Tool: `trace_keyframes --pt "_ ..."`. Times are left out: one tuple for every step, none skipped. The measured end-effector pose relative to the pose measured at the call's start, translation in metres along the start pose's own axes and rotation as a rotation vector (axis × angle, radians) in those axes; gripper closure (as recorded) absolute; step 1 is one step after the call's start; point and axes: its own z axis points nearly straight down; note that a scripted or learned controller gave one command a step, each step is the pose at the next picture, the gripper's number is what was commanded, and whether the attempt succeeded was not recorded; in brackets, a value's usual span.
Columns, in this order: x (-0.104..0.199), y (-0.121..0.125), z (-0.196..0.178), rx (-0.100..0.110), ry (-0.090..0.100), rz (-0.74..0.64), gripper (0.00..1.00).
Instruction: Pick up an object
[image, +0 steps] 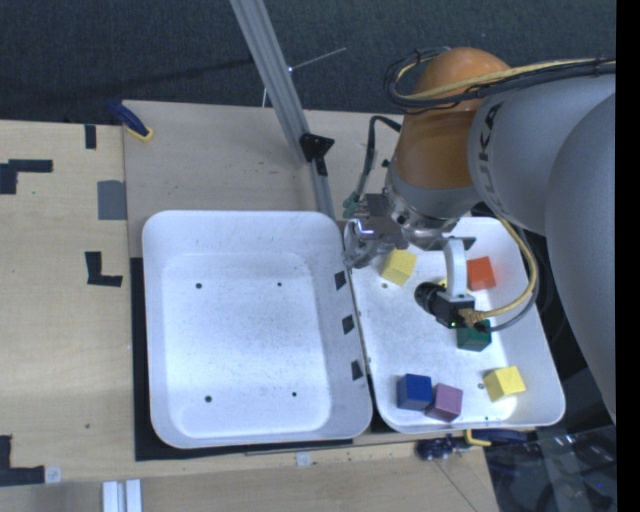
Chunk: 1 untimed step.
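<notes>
Arm comes in from the right of the frame, wrist over the upper part of the right bin (520, 395). The hand (366, 240) sits near that bin's upper left corner, close to the divider between the two bins, just left of and above a yellow block (398, 267). Can't tell whether the hand is wide or narrow, the wrist body and cables cover it, and nothing is visibly held.

Candidates all lie in the right bin: yellow block nearest, orange block (481, 272) to the right, green block (473, 337) mid bin partly behind a black cable end, blue block (414, 390) and purple block (446, 401) touching at the bottom, second yellow block (504, 382) lower right. Left bin (160, 240) isn't needed.

Best bet is probably the near yellow block: shift slightly right and down in the frame, centre over it, square to its faces, descend straight. It's tilted, so a skewed close may squirt it out. Bin wall is close, keep clear of it
</notes>
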Motion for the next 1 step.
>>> trace_keyframes --pt "0.0638 -0.0057 0.0095 0.001 -0.001 0.0 1.0"
